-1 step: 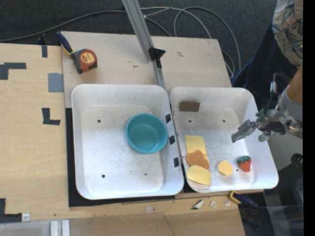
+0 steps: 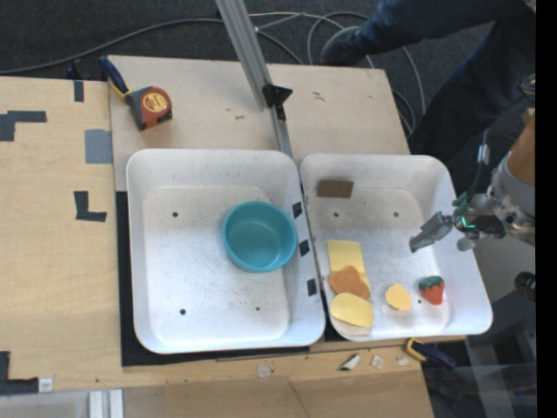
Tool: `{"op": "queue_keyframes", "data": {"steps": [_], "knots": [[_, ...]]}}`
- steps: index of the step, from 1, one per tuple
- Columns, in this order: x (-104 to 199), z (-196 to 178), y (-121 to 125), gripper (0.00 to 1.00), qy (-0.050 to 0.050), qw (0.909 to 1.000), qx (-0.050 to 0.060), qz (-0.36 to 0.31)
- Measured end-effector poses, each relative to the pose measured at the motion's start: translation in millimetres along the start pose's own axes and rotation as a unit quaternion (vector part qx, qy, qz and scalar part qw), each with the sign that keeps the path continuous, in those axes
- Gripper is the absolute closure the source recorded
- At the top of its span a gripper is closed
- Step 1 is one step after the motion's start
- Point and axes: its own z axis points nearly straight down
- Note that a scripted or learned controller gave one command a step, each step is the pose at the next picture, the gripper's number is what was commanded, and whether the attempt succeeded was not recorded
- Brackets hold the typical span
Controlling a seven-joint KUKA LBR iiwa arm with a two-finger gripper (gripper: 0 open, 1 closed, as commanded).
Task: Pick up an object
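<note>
Wooden bench [image 2: 52, 259] carries two white bins; landmark: right bin [image 2: 435, 174]. Near front rim of right bin: yellow pieces [image 2: 352, 310], orange piece [image 2: 348, 281], small yellow disc [image 2: 399, 298], red strawberry toy [image 2: 432, 290]. Strawberry likely light, rigid, rounded, slippery; pinch across middle. Gripper [image 2: 428, 233] hovers above bin's right side, holding nothing; finger spread impossible to judge. Brown block [image 2: 335, 188] at far wall. Left of it: blue bowl [image 2: 259, 236]. Beyond: tape measure [image 2: 150, 105].

Small red strawberry toy [image 2: 432, 289], right bin corner
</note>
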Motion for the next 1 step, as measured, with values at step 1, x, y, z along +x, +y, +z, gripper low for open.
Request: {"op": "queue_keyframes", "data": {"steps": [1], "knots": [[8.0, 46.2, 0.7, 0.0, 0.0, 1.0, 0.002, 0.0]]}}
